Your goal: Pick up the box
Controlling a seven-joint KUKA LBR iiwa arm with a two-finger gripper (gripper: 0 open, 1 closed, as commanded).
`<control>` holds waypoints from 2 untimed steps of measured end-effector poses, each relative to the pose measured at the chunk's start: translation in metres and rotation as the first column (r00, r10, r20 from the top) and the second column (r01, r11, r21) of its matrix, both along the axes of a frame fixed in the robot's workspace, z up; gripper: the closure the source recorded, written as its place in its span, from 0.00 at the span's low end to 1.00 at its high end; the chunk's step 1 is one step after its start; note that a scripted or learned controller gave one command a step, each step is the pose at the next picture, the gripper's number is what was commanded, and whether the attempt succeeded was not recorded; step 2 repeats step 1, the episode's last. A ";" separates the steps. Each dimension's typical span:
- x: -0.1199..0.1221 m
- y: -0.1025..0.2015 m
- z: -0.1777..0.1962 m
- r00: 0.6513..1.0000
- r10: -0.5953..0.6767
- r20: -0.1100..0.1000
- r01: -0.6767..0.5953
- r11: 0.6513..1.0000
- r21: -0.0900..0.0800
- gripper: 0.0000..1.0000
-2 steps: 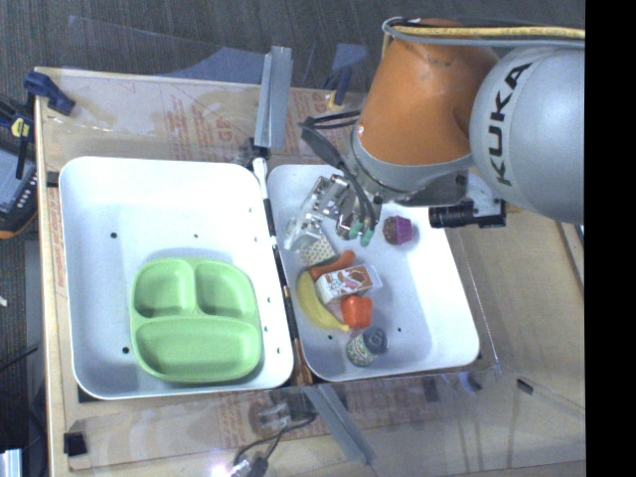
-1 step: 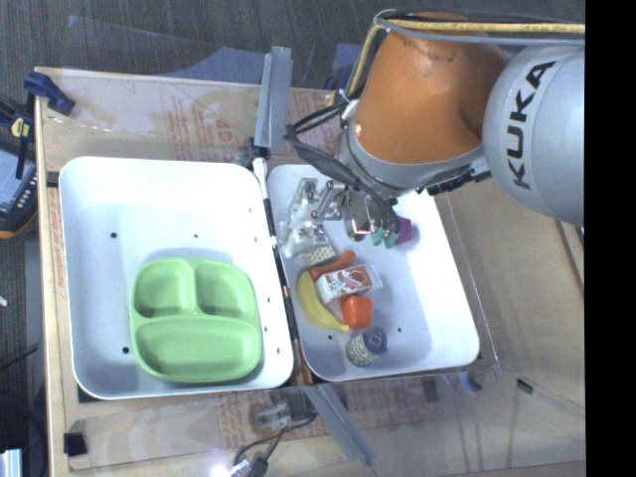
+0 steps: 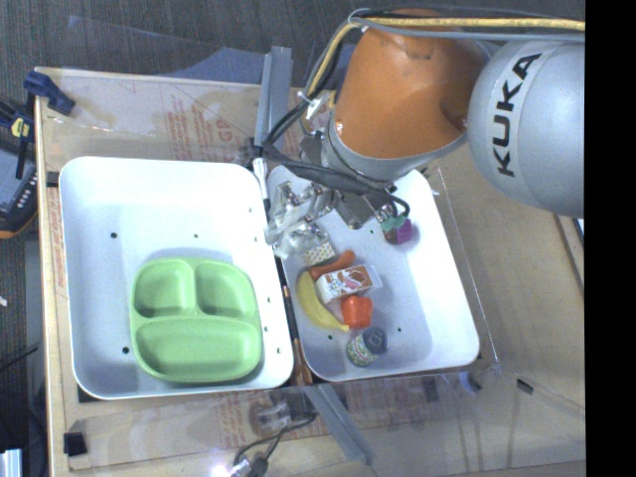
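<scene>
Camera view: pincer poised just up-bin from the box

Camera view shows the grey KUKA arm [image 3: 517,117], its maker's name in black capitals down the casing, reaching in with the orange band [image 3: 407,87] over the right-hand bin [image 3: 452,296]. Across the rim from the pincer sits the left-hand bin [image 3: 89,227], carrying a green divided plate [image 3: 197,321] well away from the tool.

At the arm's end the pincer [image 3: 296,229] hangs over the right bin's upper left corner, a tangle of bright metal. Whether its fingers are parted or closed I cannot tell, and nothing can be seen between them.

The box [image 3: 348,282], a small red-and-white carton, lies in the right bin just below the pincer and slightly to the side away from the left bin, near but apart from it. Its long axis runs roughly crosswise to the line from pincer to box. Printing shows on its face but is too small to read.

Hemming the box in: a yellow banana [image 3: 316,306] beyond it on the left-bin side, an orange piece [image 3: 357,312] touching its far edge, and a small round tin [image 3: 366,346] farther still. A little purple thing [image 3: 399,232] lies level with the pincer toward the arm.
</scene>
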State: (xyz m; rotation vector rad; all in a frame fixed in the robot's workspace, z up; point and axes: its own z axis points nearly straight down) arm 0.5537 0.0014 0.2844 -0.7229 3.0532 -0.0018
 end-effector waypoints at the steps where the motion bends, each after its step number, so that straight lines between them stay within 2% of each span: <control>1: 0.026 -0.066 -0.093 0.999 -0.037 -0.005 0.037 0.999 0.000 1.00; 2: 0.026 -0.066 -0.093 0.999 -0.037 -0.005 0.037 0.999 0.000 1.00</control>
